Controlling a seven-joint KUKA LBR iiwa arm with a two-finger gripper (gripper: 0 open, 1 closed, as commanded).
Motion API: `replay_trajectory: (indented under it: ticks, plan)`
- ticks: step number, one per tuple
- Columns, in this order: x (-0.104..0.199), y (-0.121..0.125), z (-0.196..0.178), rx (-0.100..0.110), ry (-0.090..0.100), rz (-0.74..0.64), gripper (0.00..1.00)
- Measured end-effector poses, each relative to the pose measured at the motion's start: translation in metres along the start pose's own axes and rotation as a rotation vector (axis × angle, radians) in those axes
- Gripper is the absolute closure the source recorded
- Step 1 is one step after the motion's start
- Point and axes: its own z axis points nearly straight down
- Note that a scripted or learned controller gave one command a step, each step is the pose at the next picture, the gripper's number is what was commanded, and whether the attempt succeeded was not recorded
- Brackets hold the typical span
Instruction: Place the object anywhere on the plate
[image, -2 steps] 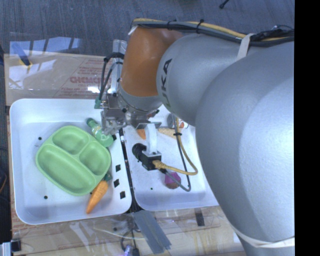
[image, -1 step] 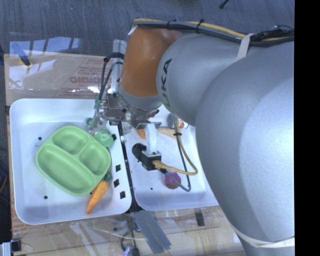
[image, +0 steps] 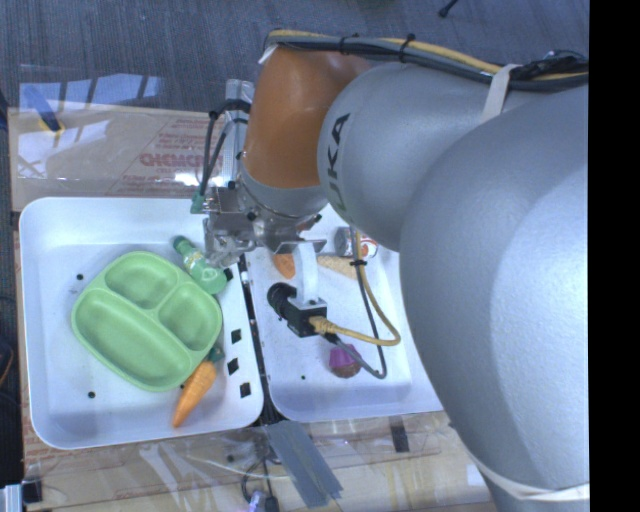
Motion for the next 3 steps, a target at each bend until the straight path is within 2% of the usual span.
replay_trajectory:
  ticks: [1, 2, 3]
  plan:
    - [0.0, 0.0, 0.0, 0.0, 0.0, 0.0, 0.0]
    - [0.031, -0.053, 0.165, -0.018, 0.003, -0.252, 0.0]
    - [0.03, -0.051, 0.153, -0.025, 0.001, -0.253, 1.0]
